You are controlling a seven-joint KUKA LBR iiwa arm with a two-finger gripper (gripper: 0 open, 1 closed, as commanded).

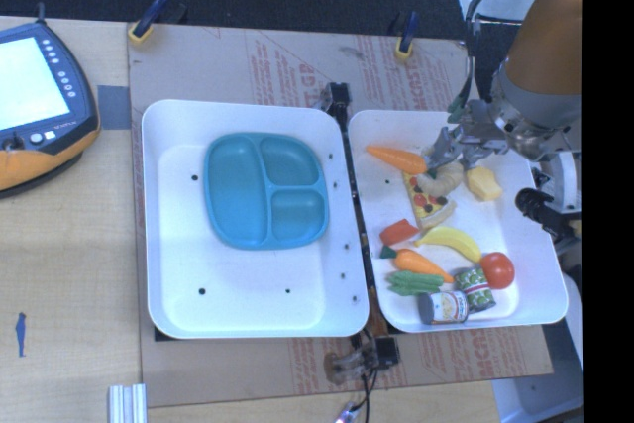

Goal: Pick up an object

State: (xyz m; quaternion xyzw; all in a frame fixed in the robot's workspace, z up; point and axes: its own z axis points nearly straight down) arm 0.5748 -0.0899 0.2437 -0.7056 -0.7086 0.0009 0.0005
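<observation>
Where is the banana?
The banana lies in the right bin, near its middle, just below the pizza slice and above the lower carrot, with the tomato to its lower right.

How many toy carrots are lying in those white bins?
2, both in the right white bin. One orange toy carrot lies near its upper left, beside the gripper. The other lies lower, just above the green toy. The arm may hide more.
</observation>
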